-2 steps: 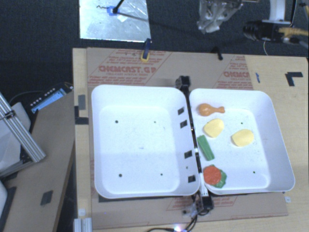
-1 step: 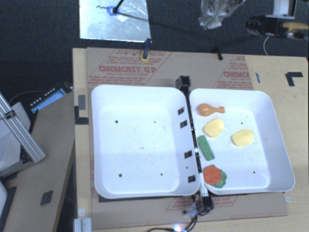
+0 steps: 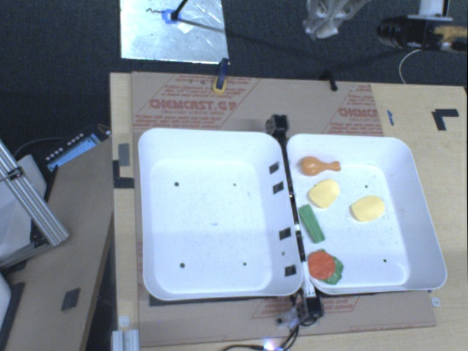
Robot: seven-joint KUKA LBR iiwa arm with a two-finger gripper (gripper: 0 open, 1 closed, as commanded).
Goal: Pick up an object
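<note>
Objects for picking are gathered in the right bin [image 3: 420,196]: an orange drumstick-shaped toy [image 3: 319,166], two pale yellow rounded pieces [image 3: 324,193] [image 3: 367,208], a green flat bar [image 3: 311,223] and a red-and-green lump [image 3: 324,266] near the front wall. All are judged to be light, stiff plastic with smooth, perhaps slippery skin. The drumstick could be taken across its narrow neck, the bar across its short sides. The end effector [image 3: 327,9] is seen high above the desk, blurred, so its state cannot be told. The left bin [image 3: 212,218] is glossy white.
</note>
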